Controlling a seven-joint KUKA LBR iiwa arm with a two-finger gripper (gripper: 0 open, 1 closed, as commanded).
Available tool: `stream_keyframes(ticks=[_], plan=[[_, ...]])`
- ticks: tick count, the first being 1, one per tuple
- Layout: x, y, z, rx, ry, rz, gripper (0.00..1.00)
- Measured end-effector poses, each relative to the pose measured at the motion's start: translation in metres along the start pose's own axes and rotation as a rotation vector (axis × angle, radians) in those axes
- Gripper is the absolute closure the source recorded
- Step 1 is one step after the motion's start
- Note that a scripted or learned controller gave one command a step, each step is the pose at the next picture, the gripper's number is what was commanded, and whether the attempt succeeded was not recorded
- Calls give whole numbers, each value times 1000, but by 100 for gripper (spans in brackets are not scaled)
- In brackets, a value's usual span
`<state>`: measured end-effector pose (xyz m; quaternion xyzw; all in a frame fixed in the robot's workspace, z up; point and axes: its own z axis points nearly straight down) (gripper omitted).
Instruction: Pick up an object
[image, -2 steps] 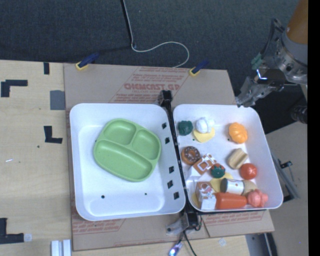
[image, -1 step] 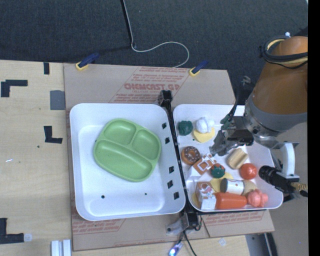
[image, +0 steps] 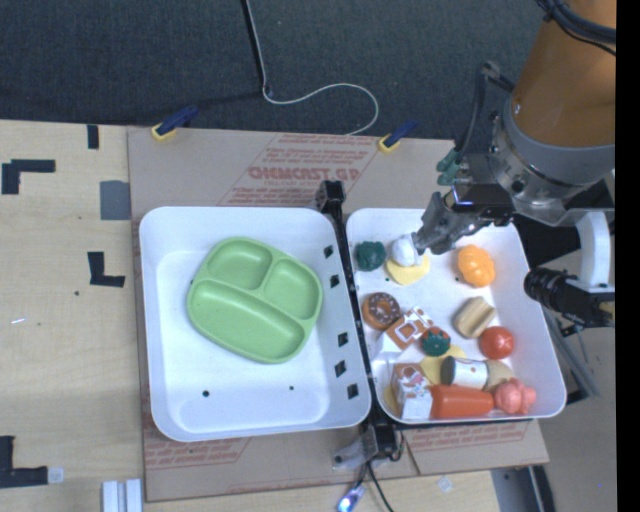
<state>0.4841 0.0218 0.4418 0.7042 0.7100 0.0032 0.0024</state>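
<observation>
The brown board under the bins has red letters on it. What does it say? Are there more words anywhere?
"CHEMCAST GP": my best reading of the big red print on the brown board, above the bins; the letters are blurred.
Smaller red lines around it: too small and blurred to read.
Small patterned packets among the toy food in the right bin: any print is too small to read.

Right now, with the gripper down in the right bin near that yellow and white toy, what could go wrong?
The gripper sits beside the yellow and white toy, close to the dark green toy; closing could nudge either away instead of gripping.

The toys lie crowded in the right bin, so a lift might drag a neighbour like the donut.

The spot is near the bin's back wall, which the gripper might clip.
</observation>
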Motion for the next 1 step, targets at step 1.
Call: stream_keyframes(ticks=[1], plan=[[72, 0, -26, 6, 0, 0, 100]])
